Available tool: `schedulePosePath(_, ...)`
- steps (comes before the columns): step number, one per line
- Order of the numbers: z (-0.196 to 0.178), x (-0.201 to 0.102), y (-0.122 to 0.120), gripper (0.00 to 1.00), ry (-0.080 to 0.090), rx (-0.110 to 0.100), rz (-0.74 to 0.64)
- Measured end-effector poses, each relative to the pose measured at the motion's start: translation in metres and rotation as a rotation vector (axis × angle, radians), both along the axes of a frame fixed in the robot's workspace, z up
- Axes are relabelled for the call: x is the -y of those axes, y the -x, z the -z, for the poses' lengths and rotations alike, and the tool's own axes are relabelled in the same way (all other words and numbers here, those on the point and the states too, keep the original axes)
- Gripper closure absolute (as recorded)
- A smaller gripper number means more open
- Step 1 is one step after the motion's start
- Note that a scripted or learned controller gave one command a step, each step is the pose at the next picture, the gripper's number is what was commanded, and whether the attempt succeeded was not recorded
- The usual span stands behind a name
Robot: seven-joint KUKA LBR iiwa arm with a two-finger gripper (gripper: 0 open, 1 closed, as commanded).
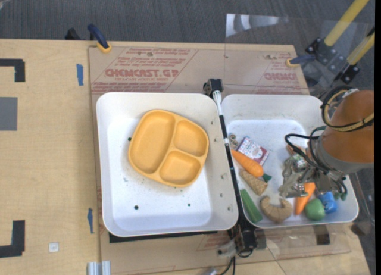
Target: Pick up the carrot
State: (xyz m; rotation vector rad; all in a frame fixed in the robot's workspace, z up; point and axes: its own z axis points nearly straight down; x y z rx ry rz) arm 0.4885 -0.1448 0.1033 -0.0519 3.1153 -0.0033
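The carrot [247, 163] is orange with a green stub at its lower right end. It lies at a slant in the left half of the right bin [271, 106]. My gripper [293, 182] hangs low over the right half of that bin, roughly a carrot's length to the right of the carrot and slightly nearer the front. A smaller orange piece [302, 200] lies just below the gripper among other toys. Nothing shows the carrot touched by the gripper.
Around the carrot lie a red-and-white packet [252, 149], a tan chunk [254, 182], a green stick [250, 205], a bread-like ring [276, 209], a green ball [315, 209] and a blue piece [328, 201]. The left bin [113, 166] holds a yellow divided plate [168, 147].
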Motion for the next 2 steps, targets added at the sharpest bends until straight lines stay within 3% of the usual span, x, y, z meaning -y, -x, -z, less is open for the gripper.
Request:
schedulePosePath(1,0.001,0.000,0.000,0.00,0.000,-0.001,0.000)
schedulePosePath(2,-0.086,-0.104,-0.003,0.00,-0.008,-0.011,0.060)
